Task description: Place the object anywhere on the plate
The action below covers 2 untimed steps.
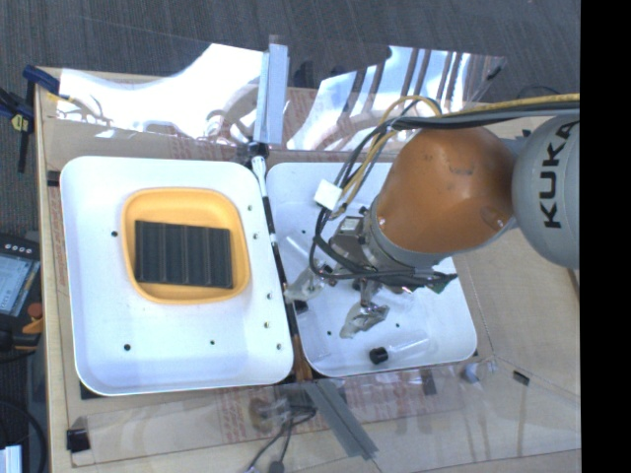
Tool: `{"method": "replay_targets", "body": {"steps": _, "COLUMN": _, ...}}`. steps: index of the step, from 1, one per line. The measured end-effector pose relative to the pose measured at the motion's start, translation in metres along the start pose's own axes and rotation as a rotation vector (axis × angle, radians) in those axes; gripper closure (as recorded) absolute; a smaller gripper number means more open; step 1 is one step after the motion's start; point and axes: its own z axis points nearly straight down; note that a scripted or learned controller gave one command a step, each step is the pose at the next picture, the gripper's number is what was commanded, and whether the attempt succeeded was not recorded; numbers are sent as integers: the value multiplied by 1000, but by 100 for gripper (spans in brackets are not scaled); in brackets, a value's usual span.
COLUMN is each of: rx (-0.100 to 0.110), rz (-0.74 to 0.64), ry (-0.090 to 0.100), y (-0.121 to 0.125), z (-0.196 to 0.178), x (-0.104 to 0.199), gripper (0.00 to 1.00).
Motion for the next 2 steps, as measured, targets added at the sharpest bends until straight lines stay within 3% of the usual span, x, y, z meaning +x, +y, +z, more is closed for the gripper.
{"method": "replay_targets", "body": {"steps": 1, "rx": -1, "rz": -546, "ry": 0, "y": -2, "z": 17, "x": -21, "gripper": 0}}
{"method": "replay_targets", "body": {"steps": 2, "rx": -2, "rz": -829, "ry": 0, "y": 14, "z": 17, "x": -91, "gripper": 0}}
